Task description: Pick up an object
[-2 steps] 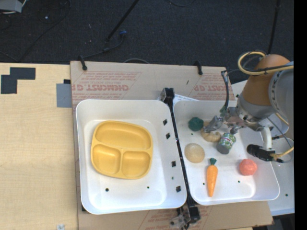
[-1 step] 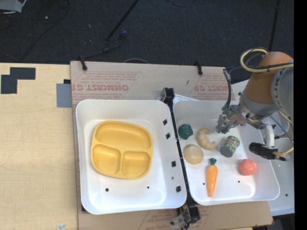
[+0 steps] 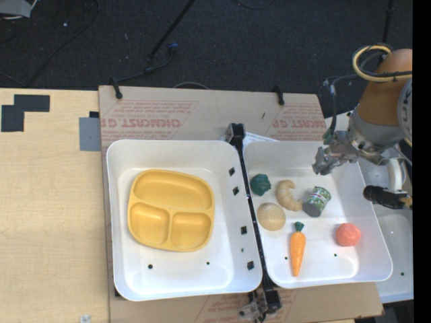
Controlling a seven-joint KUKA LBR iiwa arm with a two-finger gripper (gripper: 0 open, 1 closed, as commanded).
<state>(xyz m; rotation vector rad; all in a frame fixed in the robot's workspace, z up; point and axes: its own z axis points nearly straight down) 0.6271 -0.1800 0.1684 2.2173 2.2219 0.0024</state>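
The right bin (image 3: 363,268) holds several toy foods: a dark green broccoli (image 3: 260,184), a pale croissant (image 3: 288,194), a beige round bun (image 3: 271,216), a small grey-green can (image 3: 316,200) lying tilted, an orange carrot (image 3: 297,247) and a red-pink ball (image 3: 348,234). My gripper (image 3: 324,161) hangs over the bin's back right part, above and slightly right of the can. Nothing shows between its fingers.
The left bin (image 3: 121,261) holds a yellow divided tray (image 3: 172,209). A black clamp bar (image 3: 246,214) runs between the two bins. Cardboard lies under both bins, and a wooden bench top spreads to the left. Cables loop by the arm at the right.
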